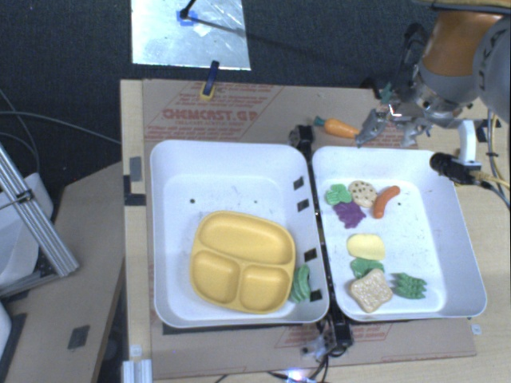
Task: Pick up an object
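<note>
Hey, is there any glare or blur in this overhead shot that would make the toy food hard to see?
Camera view: glare on the shiny sheet up top; white bin evenly lit, so the sausage and cookie read clearly; gripper slightly soft.

Under me the worktop carries a printed cardboard sheet, and on it my two white bins sit side by side, the left bin touching the right bin along a dark seam with clips. Beyond the cardboard a shiny foil square lies on dark carpet. A blue-and-yellow clip rests at the cardboard's far edge. Metal rails stand at the left.
</note>
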{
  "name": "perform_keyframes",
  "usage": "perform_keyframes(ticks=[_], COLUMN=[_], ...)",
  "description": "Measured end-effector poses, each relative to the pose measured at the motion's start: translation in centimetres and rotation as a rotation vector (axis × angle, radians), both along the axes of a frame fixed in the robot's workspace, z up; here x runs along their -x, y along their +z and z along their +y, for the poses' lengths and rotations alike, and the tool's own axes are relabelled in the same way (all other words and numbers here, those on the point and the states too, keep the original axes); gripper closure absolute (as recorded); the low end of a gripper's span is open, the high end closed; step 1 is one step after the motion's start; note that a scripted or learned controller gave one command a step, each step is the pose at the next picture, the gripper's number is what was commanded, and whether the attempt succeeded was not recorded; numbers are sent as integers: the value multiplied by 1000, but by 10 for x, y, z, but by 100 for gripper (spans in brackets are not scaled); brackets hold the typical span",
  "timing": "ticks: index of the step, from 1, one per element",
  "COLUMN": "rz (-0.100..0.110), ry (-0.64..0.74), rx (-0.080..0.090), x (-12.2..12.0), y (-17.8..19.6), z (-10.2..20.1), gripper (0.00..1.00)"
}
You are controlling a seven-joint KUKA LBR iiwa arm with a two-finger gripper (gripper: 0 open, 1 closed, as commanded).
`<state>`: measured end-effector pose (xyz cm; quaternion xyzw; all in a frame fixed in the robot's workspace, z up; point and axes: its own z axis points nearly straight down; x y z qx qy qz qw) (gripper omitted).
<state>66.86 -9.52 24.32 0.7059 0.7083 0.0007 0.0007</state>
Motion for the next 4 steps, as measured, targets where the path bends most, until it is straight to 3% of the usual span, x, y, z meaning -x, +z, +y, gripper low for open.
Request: perform_keyframes(ticks=[1,2,3,4], rz=[4,-1,7,1], ry=[8,9,-4,9], rx=[-3,-3,0,-5], x=[31,-1,76,32], y=[-21,-60,-59,-117], z=[90,185,164,267], gripper=[0,0,0,0])
